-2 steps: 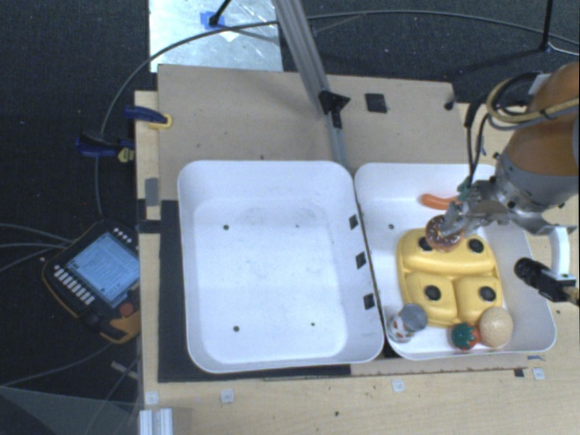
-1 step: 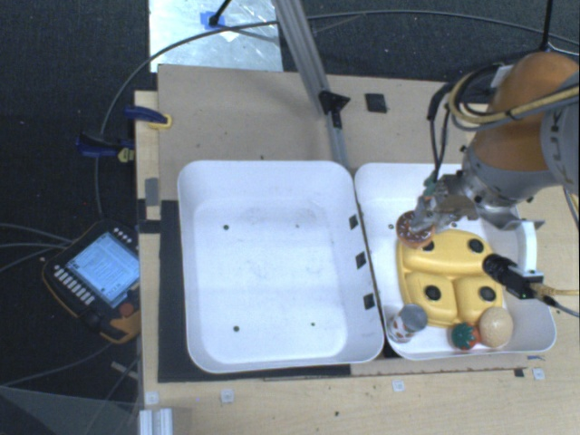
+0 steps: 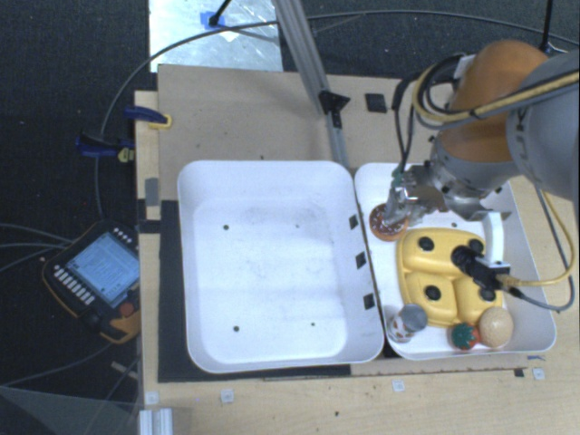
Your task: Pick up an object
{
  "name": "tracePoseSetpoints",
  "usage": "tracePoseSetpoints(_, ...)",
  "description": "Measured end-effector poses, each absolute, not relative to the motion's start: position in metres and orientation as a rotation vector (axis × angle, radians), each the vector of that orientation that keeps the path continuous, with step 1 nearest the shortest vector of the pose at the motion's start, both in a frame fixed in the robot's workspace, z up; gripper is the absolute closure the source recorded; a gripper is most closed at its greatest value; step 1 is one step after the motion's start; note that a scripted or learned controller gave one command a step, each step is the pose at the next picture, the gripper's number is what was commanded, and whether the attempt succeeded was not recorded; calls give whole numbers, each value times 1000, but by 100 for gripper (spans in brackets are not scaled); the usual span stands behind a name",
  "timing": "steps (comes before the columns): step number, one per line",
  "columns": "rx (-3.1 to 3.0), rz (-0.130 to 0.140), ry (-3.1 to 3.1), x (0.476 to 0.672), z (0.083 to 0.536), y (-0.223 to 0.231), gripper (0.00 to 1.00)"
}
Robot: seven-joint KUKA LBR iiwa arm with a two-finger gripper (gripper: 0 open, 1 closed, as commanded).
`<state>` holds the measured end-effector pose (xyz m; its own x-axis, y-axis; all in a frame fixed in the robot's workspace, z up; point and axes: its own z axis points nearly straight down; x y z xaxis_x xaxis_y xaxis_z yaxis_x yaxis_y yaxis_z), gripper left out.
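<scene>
My gripper (image 3: 395, 212) hangs low over the back left corner of the right bin (image 3: 535, 338). Its tip is right at a small brown round disc (image 3: 384, 228) that lies by the bin's left wall, and it partly covers the disc. Whether the tip touches the disc is unclear. A large yellow moulded piece with dark holes (image 3: 437, 268) lies in the middle of this bin, just to the gripper's front right.
Along the right bin's front edge sit a small grey cylinder (image 3: 410, 320), a green ball (image 3: 464, 335) and a beige ball (image 3: 496, 326). The left bin (image 3: 195, 243) stands beside it. A teach pendant (image 3: 98, 275) lies off the bench to the left.
</scene>
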<state>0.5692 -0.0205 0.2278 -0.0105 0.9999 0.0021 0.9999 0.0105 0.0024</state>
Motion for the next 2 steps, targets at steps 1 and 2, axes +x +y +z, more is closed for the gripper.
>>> tracePoseSetpoints(1,2209,5,2234,567,237,33,100)
tracePoseSetpoints(2,2210,5,2234,565,239,88,100)
